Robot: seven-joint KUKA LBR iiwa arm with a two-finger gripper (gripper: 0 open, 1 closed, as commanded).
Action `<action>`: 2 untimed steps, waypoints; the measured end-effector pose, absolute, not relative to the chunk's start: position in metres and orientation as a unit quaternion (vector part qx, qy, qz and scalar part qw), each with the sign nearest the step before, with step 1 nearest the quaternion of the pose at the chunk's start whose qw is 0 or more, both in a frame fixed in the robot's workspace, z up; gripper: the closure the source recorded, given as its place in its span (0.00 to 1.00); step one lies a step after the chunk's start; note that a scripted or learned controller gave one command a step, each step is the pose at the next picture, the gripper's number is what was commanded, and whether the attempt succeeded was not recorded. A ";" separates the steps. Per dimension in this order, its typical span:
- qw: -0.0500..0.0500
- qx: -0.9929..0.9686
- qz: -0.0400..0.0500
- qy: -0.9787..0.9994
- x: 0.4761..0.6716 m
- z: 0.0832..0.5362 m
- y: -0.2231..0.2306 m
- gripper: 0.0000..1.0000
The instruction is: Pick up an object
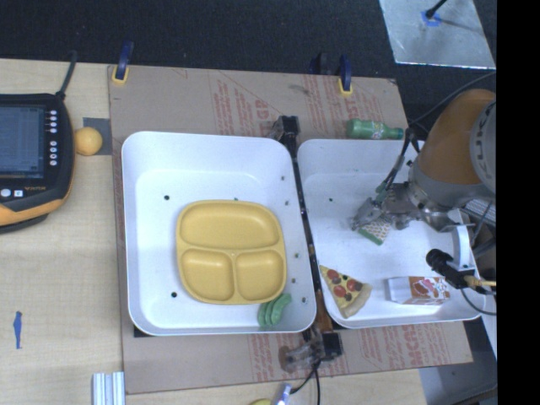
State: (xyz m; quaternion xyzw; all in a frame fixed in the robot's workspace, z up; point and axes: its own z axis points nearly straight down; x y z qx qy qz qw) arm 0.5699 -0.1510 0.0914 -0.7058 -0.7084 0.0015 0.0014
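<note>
The pizza slice toy (pixel 344 290) lies at the near edge of the right bin (pixel 337 167), just beside the divider between the two bins. A small carton (pixel 419 289) rests near it along the same near wall. Both sit flat and apart from each other, so each offers free space on at least one side.

The gripper (pixel 377 218) is lowered into the middle of the right bin, directly over a small green-and-grey object (pixel 374 229). This placement suggests that object is the selected target. Whether the jaws are apart, together or clamped on it cannot be determined; the wrist hides the contact area.

The left bin (pixel 143 226) holds a yellow divided tray (pixel 229 250) at its centre and a green toy (pixel 274 310) touching the near-right corner of the tray. That corner location leaves little approach room against the bin wall.

Open floor in the right bin lies toward its far wall, giving clearance for a vertical lift. A green bottle (pixel 375 129) lies on the bench beyond the far rim, outside both bins.
</note>
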 end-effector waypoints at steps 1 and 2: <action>0.002 -0.705 0.002 -0.709 0.570 0.102 -0.152 1.00; 0.001 -0.705 0.000 -0.709 0.609 0.193 -0.052 1.00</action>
